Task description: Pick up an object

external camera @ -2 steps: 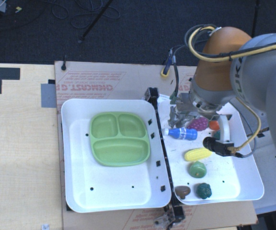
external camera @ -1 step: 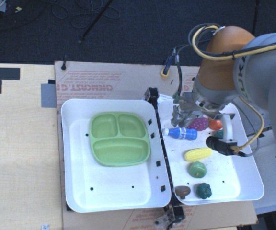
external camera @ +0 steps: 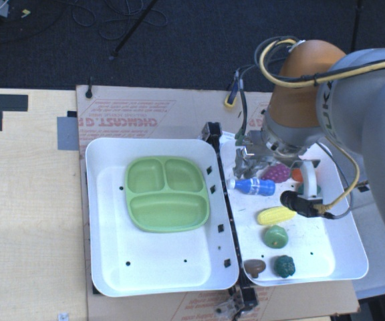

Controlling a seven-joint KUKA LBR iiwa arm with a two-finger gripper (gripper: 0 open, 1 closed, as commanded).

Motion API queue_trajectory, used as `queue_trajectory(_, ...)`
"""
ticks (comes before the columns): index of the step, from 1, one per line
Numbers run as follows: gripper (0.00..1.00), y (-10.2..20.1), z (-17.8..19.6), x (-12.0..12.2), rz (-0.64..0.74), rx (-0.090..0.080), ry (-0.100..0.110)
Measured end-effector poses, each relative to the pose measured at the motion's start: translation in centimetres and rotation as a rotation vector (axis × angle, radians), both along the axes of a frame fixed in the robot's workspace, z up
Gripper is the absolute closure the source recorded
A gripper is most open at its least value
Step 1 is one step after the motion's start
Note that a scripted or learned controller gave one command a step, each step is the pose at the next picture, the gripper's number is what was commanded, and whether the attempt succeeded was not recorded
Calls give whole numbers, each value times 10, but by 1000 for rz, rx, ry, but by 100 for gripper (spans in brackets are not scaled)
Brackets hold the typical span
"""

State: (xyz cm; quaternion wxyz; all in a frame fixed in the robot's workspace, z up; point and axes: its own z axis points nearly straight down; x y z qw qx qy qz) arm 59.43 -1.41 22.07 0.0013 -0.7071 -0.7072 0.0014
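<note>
End effector (external camera: 246, 168) low over right bin (external camera: 349, 259), above blue bottle (external camera: 255, 187).

You have the left white bin (external camera: 97, 212) holding a pale green divided plate (external camera: 167, 194), which lies flat toward the bin's 12 o'clock side with its two small compartments at 12 and its long one at 6. A black strip (external camera: 223, 202) runs along the bin's 3 o'clock wall, between it and the right white bin (external camera: 354, 249). Both bins sit on a cardboard sheet (external camera: 132, 116) with red print. At 9 o'clock from the sheet you see the light wooden bench (external camera: 25, 212), with a black patch (external camera: 4, 109) and a grey patch (external camera: 66, 132). At 12 o'clock, cables (external camera: 99, 5) trail over dark carpet (external camera: 179, 39).
</note>
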Motion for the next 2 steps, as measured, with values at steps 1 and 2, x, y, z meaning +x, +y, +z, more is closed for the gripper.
queue_trajectory(1,100,4,0,-5,0,0,1)
queue_trajectory(2,100,-3,3,-1,0,0,0)
